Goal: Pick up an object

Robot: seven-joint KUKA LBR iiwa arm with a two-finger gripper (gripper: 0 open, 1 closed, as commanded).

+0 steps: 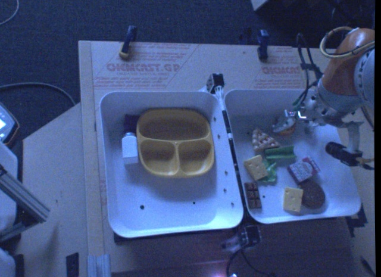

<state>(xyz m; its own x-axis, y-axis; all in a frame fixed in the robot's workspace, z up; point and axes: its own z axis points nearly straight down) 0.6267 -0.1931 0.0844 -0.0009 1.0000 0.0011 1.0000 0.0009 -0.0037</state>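
bench (89, 168): cardboard-topped, carries two white bins side by side; I'm working in dim light, so small detail is poor.
left bin (119, 210): holds the yellow divided tray (175, 141) in its middle and a small white bottle (130, 148) just beside the tray's left edge. Not my target area.
right bin (339, 198): all the small play-food pieces sit here, crowded toward the middle and near edge.
arm (348, 70): reaches in over the right bin's far right corner.
claw (296, 115): low over the far part of the right bin; I can't tell from this view whether it is apart or together.
orange piece (284, 127): nearest candidate, at the far side of the bin, touching or just under the claw tip. I can't see it between anything, so I don't count it as held.
pizza slice (262, 140): just beside the orange piece, toward the bin's middle.
green pieces (280, 154): near the pizza slice, further toward the near edge.
cheese squares (255, 167): one mid-bin, one near the near edge, well apart from the claw.
risk 1: off-centre contact on the orange piece, so it squirts out instead of lifting.
risk 2: pizza slice sits close enough to get nudged or pinched along with it.
risk 3: claw descends too far and hits the bin floor.
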